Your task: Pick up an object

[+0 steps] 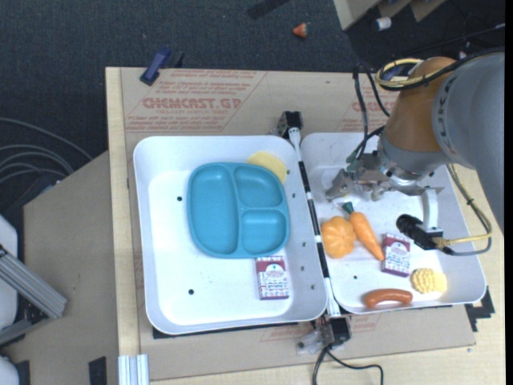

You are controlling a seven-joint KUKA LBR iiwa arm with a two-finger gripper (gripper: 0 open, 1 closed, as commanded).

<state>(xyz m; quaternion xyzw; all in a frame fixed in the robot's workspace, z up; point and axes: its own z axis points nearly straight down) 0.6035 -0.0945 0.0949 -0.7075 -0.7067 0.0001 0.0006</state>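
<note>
The carrot (365, 233) lies in the right bin (469, 283) just below the claw (349, 184), whose state I cannot tell.

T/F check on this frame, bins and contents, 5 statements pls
1. The blue divided tray lies in the left bin. True.
2. The carrot lies in the left bin. False: it lies in the right bin, beside the small orange pumpkin.
3. Each bin holds one small red carton. True: one left, one right.
4. The sausage rests on the blue tray. False: it lies near the right bin's front edge.
5. The corn cob lies in the right bin. True.
</note>
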